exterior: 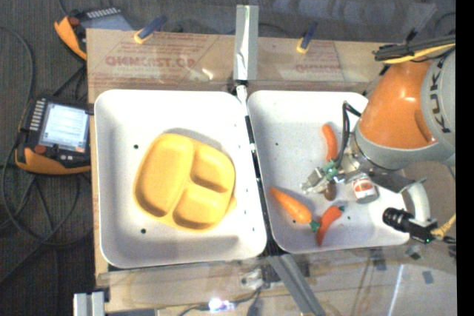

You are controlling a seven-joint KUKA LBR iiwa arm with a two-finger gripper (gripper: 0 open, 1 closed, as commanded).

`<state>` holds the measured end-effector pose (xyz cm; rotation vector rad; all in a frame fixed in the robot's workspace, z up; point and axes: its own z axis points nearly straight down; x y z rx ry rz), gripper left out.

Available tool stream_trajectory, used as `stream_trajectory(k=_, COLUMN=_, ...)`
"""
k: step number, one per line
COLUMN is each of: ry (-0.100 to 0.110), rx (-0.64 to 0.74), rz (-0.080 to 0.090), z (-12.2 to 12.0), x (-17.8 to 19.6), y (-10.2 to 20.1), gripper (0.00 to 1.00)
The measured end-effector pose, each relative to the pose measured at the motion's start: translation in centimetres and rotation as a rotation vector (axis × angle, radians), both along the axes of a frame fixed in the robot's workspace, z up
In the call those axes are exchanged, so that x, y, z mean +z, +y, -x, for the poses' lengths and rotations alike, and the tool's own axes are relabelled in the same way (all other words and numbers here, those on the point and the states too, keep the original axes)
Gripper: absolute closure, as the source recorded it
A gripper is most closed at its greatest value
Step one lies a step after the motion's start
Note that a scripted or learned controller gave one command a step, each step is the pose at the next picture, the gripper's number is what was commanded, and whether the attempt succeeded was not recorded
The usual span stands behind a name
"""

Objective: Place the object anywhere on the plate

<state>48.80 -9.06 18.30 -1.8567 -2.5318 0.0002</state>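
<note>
We read pick step: gripper (pixel 323 180) low in right bin (pixel 296 109), finger state unclear, carrots (pixel 290 205) beside it. Next: grasp one, carry to yellow plate (pixel 185 180), left bin (pixel 111 159).

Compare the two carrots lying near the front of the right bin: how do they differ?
The left carrot is paler orange and thicker; the right carrot is redder and slimmer. The left carrot slants down to the right, the right carrot down to the left. Both lie flat in the right bin, lower ends close together.
</note>
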Motion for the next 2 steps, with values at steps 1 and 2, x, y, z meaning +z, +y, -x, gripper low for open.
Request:
stream_trajectory(k=1, ry=0.002, rx=-0.151, rz=0.004, z=-8.3, x=0.8, y=6.8, gripper=1.0)
stream_trajectory(k=2, ry=0.002, rx=-0.105, rz=0.004, z=-7.9, x=1.5, y=12.5, gripper=1.0)
